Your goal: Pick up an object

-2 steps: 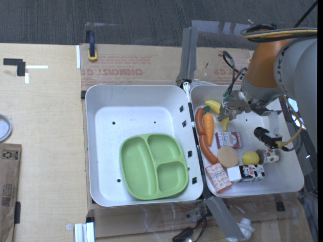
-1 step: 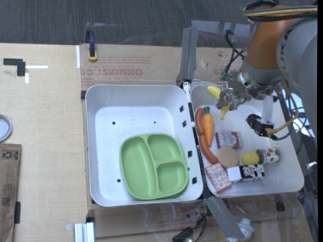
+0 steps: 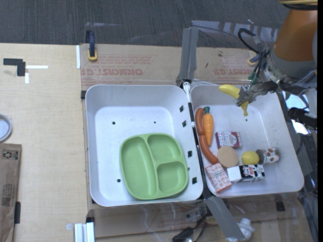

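We saw the tool [image 3: 246,101] pinching the banana [image 3: 230,91] by one end, above the right bin [image 3: 282,185]; light, stiff, slippery plastic, mid-body grip safer.

you've got two smooth white plastic bins [image 3: 101,135], slightly glossy. green tray [image 3: 154,165] is matt moulded plastic. bench [image 3: 40,115] looks like pale wood, matt. banana [image 3: 229,90] and carrot [image 3: 207,127] read as smooth plastic; the small cartons [image 3: 228,138] look like printed card.
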Available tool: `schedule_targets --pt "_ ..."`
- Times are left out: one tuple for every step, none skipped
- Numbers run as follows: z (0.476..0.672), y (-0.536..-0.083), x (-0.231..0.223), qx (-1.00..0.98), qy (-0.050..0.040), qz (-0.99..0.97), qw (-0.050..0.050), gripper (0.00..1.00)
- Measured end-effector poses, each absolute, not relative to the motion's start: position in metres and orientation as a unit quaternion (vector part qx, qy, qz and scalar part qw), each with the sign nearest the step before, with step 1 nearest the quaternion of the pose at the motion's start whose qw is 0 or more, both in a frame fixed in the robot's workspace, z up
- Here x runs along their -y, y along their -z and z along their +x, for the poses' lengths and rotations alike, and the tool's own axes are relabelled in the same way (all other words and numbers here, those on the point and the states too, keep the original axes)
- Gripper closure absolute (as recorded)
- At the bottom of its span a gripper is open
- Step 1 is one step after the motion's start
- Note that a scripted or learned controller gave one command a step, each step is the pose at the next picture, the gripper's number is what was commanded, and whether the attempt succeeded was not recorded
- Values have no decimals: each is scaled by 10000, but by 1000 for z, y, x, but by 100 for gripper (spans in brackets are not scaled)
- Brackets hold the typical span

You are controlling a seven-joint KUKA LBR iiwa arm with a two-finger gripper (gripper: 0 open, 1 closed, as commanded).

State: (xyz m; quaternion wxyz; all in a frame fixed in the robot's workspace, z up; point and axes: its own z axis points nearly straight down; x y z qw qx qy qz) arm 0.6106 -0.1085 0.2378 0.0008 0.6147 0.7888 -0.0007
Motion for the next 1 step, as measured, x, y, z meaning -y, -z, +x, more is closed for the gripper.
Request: schedule_targets --pt "617 -186 145 -7711 8 6367 -2 100"
